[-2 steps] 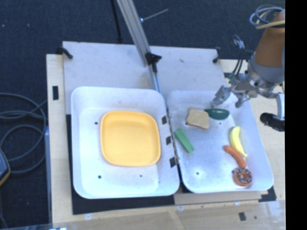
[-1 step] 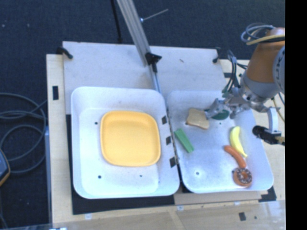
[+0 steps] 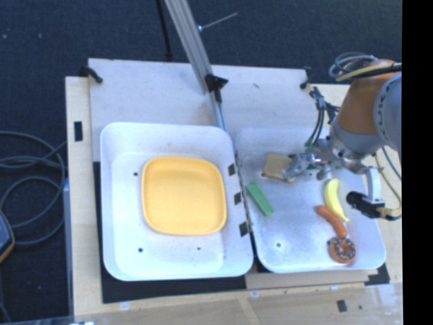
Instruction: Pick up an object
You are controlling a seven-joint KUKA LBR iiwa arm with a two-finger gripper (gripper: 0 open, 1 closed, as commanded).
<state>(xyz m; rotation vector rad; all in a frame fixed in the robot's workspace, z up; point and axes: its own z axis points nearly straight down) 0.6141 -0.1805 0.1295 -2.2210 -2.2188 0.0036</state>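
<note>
Currently gripper (image 3: pixel 295 168) low in right bin (image 3: pixel 298 242), touching right edge of tan block (image 3: pixel 274 165), likely lining up grasp. Opening unclear; no hold visible. Green block (image 3: pixel 259 199) below-left of tan block; banana (image 3: pixel 333 198), sausage (image 3: pixel 332 220), donut (image 3: pixel 342 249) lower right, undisturbed.

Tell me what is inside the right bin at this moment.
The right bin holds a tan block, green block, banana, orange carrot-like piece and brown donut. The pincer overlaps the tan block's edge, hiding that part.
</note>
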